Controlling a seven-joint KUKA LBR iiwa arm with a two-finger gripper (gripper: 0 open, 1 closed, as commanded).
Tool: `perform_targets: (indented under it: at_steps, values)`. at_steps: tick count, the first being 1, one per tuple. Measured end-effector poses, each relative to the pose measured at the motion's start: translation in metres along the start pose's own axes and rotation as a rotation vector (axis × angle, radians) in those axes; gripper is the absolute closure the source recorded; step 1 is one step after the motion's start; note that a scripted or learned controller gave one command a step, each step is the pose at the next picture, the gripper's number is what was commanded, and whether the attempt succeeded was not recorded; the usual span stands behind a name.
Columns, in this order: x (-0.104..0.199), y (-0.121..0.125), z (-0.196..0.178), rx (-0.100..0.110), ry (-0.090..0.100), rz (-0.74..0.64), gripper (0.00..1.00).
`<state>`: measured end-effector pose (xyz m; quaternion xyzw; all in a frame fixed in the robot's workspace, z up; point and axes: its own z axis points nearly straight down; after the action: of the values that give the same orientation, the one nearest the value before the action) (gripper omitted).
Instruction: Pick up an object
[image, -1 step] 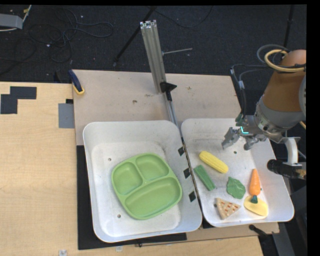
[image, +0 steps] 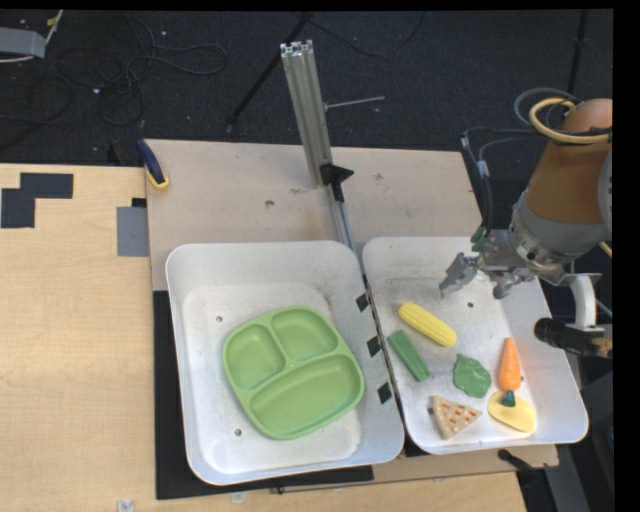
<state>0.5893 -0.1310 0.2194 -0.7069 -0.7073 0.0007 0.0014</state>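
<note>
In the right bin (image: 400, 265) lie a yellow corn cob (image: 428, 323), a dark green pod (image: 409, 355), a green leafy piece (image: 472, 376), an orange carrot (image: 510, 364), a pizza slice (image: 454, 415) and a yellow wedge (image: 514, 412). My gripper (image: 479, 279) hangs over the bin's far part, up and to the right of the corn cob. Its fingers (image: 456, 275) are spread apart with nothing between them.
The left bin (image: 190, 300) holds a light green divided plate (image: 292, 371). A metal post (image: 306, 110) rises behind the bins, with a dark rod running down between them. The wooden bench spreads to the left.
</note>
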Motion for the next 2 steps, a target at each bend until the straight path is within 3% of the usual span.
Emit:
perform_targets:
  at_steps: [2]
  values:
    - [-0.012, 0.002, 0.116, 0.005, 0.001, 0.001, 0.00]
